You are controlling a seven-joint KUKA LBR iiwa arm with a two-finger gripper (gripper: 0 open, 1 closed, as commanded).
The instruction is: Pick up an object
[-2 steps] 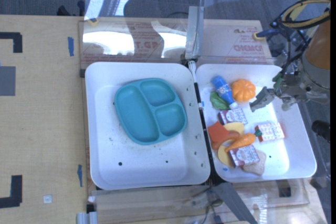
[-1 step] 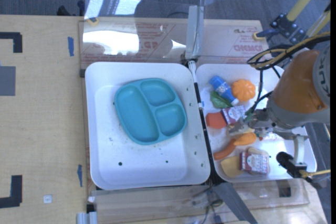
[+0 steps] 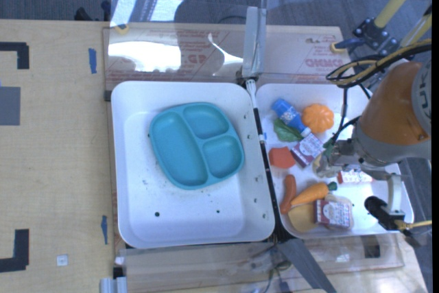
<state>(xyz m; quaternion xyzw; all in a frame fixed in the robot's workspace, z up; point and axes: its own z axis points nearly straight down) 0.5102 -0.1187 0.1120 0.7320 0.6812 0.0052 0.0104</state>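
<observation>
Low over the right bin point(image 3: 405, 199), the gripper point(image 3: 329, 162) hangs near that bin's middle, and its tip is a blurred grey-and-cream mass, so whether it is released or clenched cannot be told. Much of the bin's right side is hidden under the grey arm point(image 3: 384, 147) and its orange band point(image 3: 398, 110). Just beside the gripper, toward the bin's front edge, lies the carrot point(image 3: 310, 193), tilted, with a red packet point(image 3: 334, 213) near the front edge partly on a yellow piece point(image 3: 300, 217). A red sausage-like piece point(image 3: 289, 190) lies left of the carrot. Toward the bin's back edge sit an orange fruit point(image 3: 317, 117), a blue bottle point(image 3: 288, 112) and something green point(image 3: 287, 130). At the left bin's point(image 3: 130, 147) middle rests a blue divided plate point(image 3: 197, 144).
</observation>
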